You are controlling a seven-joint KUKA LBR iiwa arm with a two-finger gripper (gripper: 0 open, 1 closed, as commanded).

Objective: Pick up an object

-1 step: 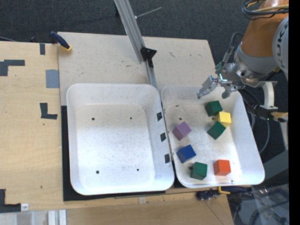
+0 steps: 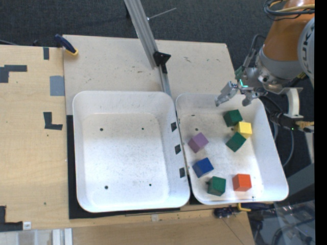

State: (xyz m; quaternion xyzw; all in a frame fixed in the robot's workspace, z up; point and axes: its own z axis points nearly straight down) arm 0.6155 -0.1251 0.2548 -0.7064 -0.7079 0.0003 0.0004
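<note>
The arm [image 2: 286,40] enters from the right of the camera view, its orange band above the grey wrist. The pincer [image 2: 235,97] hangs over the far edge of the right bin [image 2: 273,160], with its two fingers spread apart and nothing between them. It touches none of the blocks.

The right bin holds seven blocks:
- A dark green block [image 2: 232,117] lies nearest the pincer, just below it in the view.
- A yellow block [image 2: 245,128] sits just beside that green block, toward the right wall.
- A second green block [image 2: 235,142] lies just below the yellow one, turned at an angle.
- A purple block [image 2: 198,142] lies toward the bin's left wall, apart from the green and yellow group.
- A blue block [image 2: 203,167] lies nearer the front, below the purple one.
- A third green block [image 2: 216,186] sits near the front rim.
- An orange-red block [image 2: 242,182] sits just beside it, to the right.

The left bin [image 2: 87,111] stands against the right bin on the light wooden surface [image 2: 112,60]. A slanted metal bar [image 2: 143,27] crosses the surface from the top of the view and ends where the two bins meet. A small blue and yellow item [image 2: 66,44] lies at the far left corner of the surface.
</note>
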